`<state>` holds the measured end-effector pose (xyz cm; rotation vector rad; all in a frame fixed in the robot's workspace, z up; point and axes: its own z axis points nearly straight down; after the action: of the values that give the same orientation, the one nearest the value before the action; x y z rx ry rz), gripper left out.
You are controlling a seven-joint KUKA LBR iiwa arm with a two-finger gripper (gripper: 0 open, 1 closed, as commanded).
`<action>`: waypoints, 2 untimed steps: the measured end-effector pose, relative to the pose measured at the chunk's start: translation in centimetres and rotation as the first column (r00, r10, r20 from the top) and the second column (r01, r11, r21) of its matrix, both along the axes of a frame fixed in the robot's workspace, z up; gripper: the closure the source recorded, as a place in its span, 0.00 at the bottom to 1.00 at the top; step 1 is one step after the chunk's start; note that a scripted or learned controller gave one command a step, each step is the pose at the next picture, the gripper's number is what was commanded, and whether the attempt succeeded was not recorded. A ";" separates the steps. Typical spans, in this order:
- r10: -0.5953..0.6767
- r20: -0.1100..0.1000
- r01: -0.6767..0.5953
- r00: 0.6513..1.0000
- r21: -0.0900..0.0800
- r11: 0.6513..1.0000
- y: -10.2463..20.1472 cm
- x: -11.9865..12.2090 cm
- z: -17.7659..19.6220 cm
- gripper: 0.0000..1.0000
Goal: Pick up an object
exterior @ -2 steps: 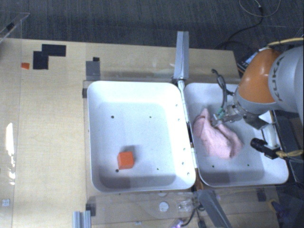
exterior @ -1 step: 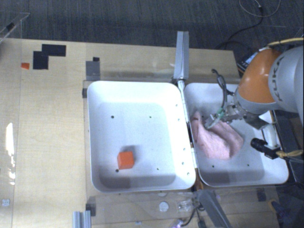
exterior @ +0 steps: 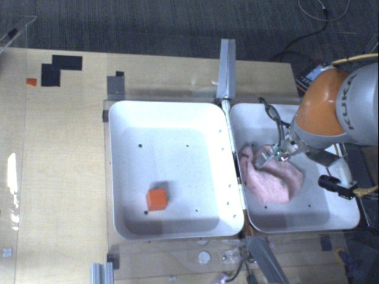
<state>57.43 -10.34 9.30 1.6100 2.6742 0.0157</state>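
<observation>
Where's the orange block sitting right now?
The orange block lies in the left bin, near its front-left corner, far from the pink cloth in the right bin.

Pale wood desk (exterior: 65,176) with smooth matt surface, two white plastic bins (exterior: 172,114) with smooth, slightly glossy walls, soft pink cloth (exterior: 269,179) with fuzzy towel texture, matt orange block (exterior: 157,199), glossy orange band (exterior: 317,108) above grey metallic arm (exterior: 361,99), dark rough carpet floor (exterior: 148,10)

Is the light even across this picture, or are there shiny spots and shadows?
Camera view: mostly even light; a white glare streak on the bench at far left; the orange block casts a soft shadow in the left bin; the pink cloth looks slightly soft.
</observation>
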 end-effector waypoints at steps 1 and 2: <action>0.002 0.008 -0.002 1.000 0.002 1.000 0.2 0.3 1.3 1.00; 0.002 0.008 -0.002 1.000 0.001 1.000 0.2 0.3 1.3 0.00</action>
<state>57.74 -10.17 10.59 1.6048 2.6704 0.0234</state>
